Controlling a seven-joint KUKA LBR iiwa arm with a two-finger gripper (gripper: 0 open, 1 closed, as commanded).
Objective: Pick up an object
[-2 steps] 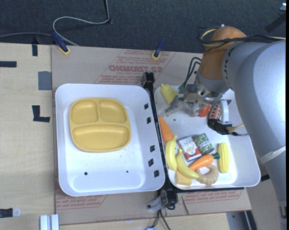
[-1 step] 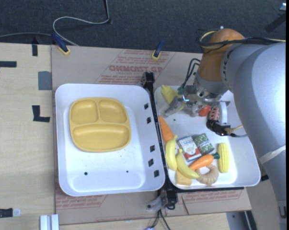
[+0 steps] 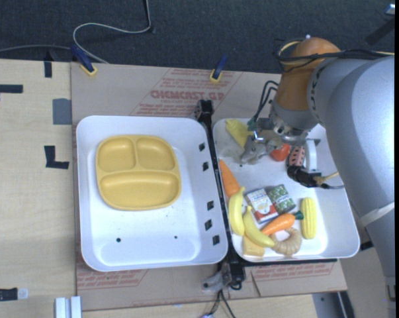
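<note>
Yellow tray (image 3: 138,172), white bins (image 3: 93,197)

A single fixed camera looks down at a slant on the table (image 3: 27,177) from above. Both white bins (image 3: 100,244) fit in frame, side by side. The arm (image 3: 358,124) enters from the right.

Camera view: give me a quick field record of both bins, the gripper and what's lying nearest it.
left bin: holds a yellow divided plate
right bin: toy food, mostly piled at the near end
gripper: low over the right bin's far end, nothing seen between its fingers
nearest items: yellow piece, red piece
near pile: banana, corn cob, carrot
</note>
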